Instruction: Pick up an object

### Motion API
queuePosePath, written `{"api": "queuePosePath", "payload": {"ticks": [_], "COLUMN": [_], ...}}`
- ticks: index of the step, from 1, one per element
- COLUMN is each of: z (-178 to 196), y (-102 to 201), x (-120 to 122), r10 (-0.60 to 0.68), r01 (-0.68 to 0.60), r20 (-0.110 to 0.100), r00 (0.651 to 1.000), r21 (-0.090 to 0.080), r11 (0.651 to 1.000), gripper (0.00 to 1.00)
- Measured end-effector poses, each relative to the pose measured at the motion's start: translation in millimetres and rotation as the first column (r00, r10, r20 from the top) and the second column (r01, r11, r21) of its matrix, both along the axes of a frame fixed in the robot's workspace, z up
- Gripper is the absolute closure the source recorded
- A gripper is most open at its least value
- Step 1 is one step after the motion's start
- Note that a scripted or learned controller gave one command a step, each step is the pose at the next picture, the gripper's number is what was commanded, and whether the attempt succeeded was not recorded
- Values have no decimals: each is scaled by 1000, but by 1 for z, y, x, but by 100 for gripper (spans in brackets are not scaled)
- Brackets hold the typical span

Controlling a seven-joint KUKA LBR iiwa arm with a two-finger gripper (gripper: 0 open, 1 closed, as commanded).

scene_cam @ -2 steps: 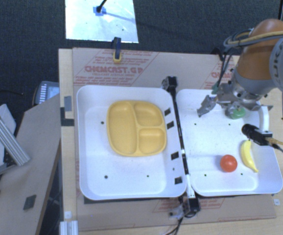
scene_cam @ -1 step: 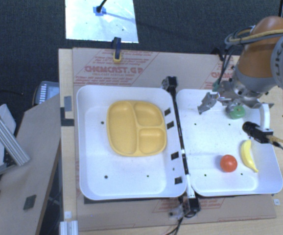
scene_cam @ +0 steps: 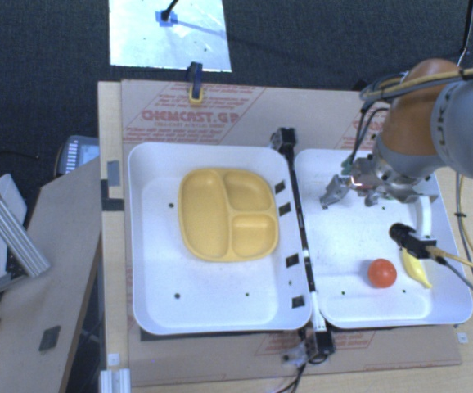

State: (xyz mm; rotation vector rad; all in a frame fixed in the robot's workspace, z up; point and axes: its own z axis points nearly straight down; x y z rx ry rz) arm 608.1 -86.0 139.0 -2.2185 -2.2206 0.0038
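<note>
Over the right bin [scene_cam: 335, 301], toward the upper right of the frame, the gripper [scene_cam: 335, 193] hangs above bare white floor — whether its fingers are spread or pressed together I cannot tell. Lower right lie an orange ball [scene_cam: 382, 273] and a banana [scene_cam: 415, 267], just beside each other; the left bin [scene_cam: 150, 293] holds a yellow divided plate [scene_cam: 227, 214].

Dark carpet floor [scene_cam: 40, 39], shiny metal sheet [scene_cam: 169, 21], brown bench [scene_cam: 220, 113]

Your arm [scene_cam: 466, 117]: grey casing, orange band [scene_cam: 412, 113] above the wrist, thin cables [scene_cam: 366, 125] alongside, small metal claw [scene_cam: 335, 193].
</note>
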Motion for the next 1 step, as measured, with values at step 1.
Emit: {"api": "queuePosePath", "payload": {"ticks": [1], "z": [-52], "y": [0], "x": [0], "r10": [0], "r01": [0], "r20": [2], "r00": [1000], "r21": [0], "r11": [1000], "gripper": [0]}}
